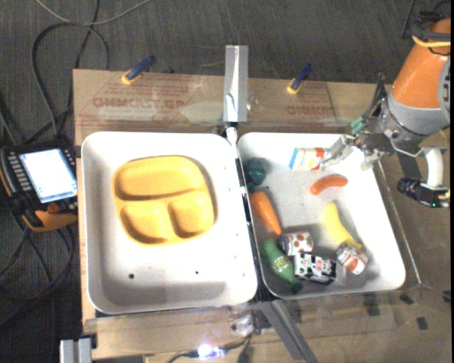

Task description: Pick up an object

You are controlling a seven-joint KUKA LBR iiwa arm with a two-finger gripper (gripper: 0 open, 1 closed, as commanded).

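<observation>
Pincer (337,151) hangs over the far right corner of the right bin (390,225), reaching in from the right below the arm's orange band; whether it is clenched or released cannot be told at this size. Just beside its tip, to the left, lies a small carton (306,158), white with blue and orange, so close that touching or apart cannot be told. Just below the tip lies a red sausage (328,183), near but apart. Further toward the front of that bin sit a banana (337,224), a carrot (267,212), a dark green ball (256,172) by the left wall, a green bottle (275,259), and a cluster of small red-and-white packs (315,257) near the front edge. Left bin (98,278) holds a yellow tray (164,198) with three compartments. Both bins stand side by side on the desk (166,104); a handheld screen (42,177) lies off its left side
</observation>
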